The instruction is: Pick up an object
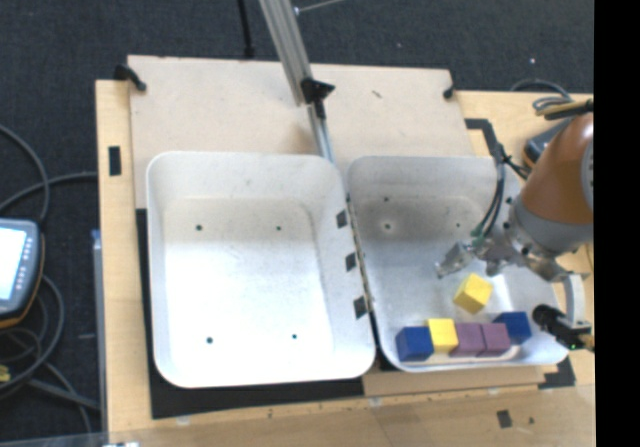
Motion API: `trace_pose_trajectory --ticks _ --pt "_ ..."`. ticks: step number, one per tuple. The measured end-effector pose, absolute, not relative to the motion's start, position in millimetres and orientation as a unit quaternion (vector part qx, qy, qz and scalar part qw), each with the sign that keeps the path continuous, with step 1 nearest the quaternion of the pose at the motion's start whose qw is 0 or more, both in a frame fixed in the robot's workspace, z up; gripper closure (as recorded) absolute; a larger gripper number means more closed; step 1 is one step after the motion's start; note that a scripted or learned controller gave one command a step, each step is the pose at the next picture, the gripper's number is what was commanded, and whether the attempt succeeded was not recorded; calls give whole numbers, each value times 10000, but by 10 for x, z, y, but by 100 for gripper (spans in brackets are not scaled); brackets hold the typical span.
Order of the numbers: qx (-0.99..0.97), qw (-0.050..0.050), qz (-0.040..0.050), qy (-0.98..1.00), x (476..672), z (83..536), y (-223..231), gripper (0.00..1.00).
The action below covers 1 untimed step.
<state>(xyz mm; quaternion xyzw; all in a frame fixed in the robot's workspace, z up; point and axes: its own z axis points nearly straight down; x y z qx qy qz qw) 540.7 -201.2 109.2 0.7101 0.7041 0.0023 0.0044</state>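
Arm: your grey arm (pixel 560 190) with its orange band enters from the right and leans over the right bin.
Gripper: you see the gripper (pixel 468 265) low over the right bin's floor, just above and left of the loose yellow block; from this angle you cannot tell how it is set, and nothing can be seen caught in it.
Right bin: the right bin (pixel 400 185) holds all the blocks you can see, gathered toward its near right corner.
Loose yellow block: the loose yellow block (pixel 473 293) lies tilted on the floor, apart from the row below it.
Row along near wall: from left you have a blue block (pixel 414 343), a second yellow block (pixel 443 335), two purple blocks (pixel 482 339) touching, then another blue block (pixel 513 326) set slightly back.
Left bin: the left bin (pixel 170 265) sits beside the right one, their walls meeting at the middle.
Bench: both bins rest on the pale wooden bench (pixel 230 105).
Mast: a metal mast (pixel 285 35) rises slantwise from the bench's back edge.
Pendant: a handheld pendant (pixel 15 270) lies on the dark floor at your far left.
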Motion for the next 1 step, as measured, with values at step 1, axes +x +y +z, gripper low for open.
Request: trace_pose_trajectory --ticks 1 --pt "7081 40 7 7061 5039 985 -1782 0"
